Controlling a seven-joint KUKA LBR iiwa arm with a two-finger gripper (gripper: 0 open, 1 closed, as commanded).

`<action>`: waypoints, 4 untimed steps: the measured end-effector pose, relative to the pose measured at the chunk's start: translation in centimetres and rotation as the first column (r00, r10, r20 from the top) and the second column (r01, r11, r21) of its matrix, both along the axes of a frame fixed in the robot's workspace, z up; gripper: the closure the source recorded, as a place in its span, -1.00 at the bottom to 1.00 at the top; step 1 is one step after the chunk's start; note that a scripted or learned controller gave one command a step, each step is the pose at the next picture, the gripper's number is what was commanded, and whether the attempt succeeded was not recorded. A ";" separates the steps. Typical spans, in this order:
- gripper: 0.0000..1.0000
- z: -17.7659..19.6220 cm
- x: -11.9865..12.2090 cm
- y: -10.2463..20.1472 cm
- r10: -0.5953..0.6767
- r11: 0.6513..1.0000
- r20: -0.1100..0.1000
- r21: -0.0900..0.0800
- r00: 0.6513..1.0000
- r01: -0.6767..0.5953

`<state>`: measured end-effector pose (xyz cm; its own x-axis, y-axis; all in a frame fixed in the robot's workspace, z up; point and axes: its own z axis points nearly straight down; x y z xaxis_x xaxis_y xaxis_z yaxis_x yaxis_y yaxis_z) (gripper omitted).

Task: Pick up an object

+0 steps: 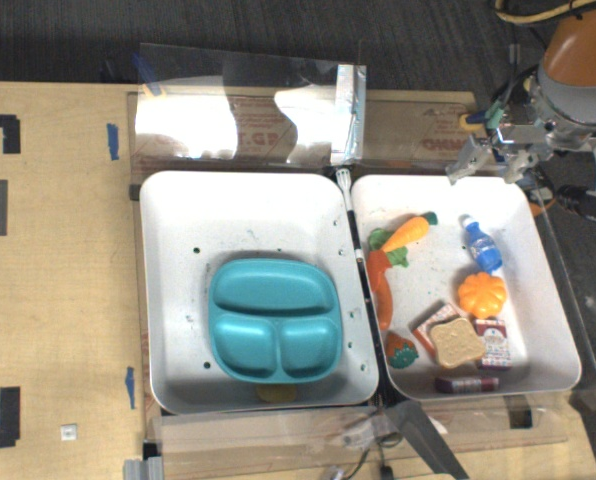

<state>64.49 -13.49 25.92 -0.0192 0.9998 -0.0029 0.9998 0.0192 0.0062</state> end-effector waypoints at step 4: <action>1.00 -16.1 2.3 2.8 0.361 0.932 -0.006 -0.003 0.932 -0.361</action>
